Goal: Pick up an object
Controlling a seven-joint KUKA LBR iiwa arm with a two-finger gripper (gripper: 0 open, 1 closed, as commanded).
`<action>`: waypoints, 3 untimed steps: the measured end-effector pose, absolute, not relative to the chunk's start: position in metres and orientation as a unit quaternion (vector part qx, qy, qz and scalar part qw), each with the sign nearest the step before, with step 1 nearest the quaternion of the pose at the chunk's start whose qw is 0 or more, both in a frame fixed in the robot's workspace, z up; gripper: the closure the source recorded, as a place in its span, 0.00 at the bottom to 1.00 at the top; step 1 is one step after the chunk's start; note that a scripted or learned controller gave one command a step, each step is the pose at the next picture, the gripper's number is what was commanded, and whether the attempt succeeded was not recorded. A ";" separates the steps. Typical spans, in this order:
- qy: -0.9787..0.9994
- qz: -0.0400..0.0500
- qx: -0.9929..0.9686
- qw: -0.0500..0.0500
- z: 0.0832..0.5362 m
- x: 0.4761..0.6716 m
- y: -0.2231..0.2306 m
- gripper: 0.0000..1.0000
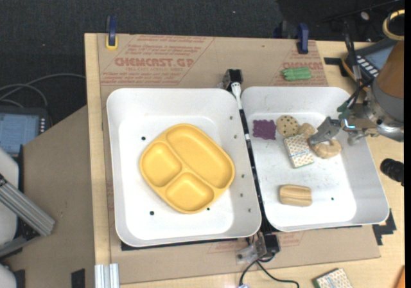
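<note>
Camera view gives me both bins from above: the left bin [122, 152] holds a yellow plate [186, 168] lying flat at its centre, and the right bin [366, 197] holds the small items I can choose from. Those sit clustered in its upper middle: a purple piece [264, 128], a cookie [287, 125] just right of it, a patterned wafer [298, 150] below, and a pale lump [327, 149] at the wafer's right edge. A bun [295, 195] lies alone lower down, well apart from the rest, and a green toy [297, 74] rests on the board [167, 62] above the bin. The gripper [323, 134] comes in from the right edge of the frame and sits low over the cluster, right at the lump, so I judge that to be the target. How the gripper is set is too blurred to say, and I see nothing clearly caught in it. The crowding there makes a clean grasp chancy; the wafer could get nudged.
</note>
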State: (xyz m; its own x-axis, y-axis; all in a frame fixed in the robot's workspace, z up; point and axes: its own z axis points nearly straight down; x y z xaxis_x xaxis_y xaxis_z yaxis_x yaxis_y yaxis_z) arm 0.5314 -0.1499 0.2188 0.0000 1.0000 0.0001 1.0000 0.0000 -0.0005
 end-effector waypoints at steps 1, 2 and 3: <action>-0.708 0.001 -0.706 0.002 0.079 0.556 -0.148 0.00; -0.707 0.000 -0.708 -0.002 0.095 0.556 -0.149 1.00; -0.710 -0.004 -0.704 -0.002 0.190 0.545 -0.063 1.00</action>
